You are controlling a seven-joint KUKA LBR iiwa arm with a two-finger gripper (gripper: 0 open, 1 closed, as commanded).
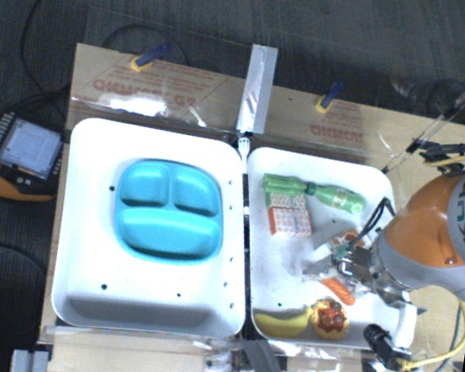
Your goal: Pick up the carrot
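Carrot lies in the right bin, just above the apple and banana. My gripper sits right over it, and I cannot tell its state. Left of that bin, a blue plate rests in the other bin. Both sit on a wooden bench above dark carpet.

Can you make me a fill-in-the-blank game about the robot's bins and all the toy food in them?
1. The blue plate sits in the ____ bin.
2. The banana lies right beside the ____.
3. The claw is just above the orange ____.
4. The bottle is colored ____.

Missing words: left, apple, carrot, green.
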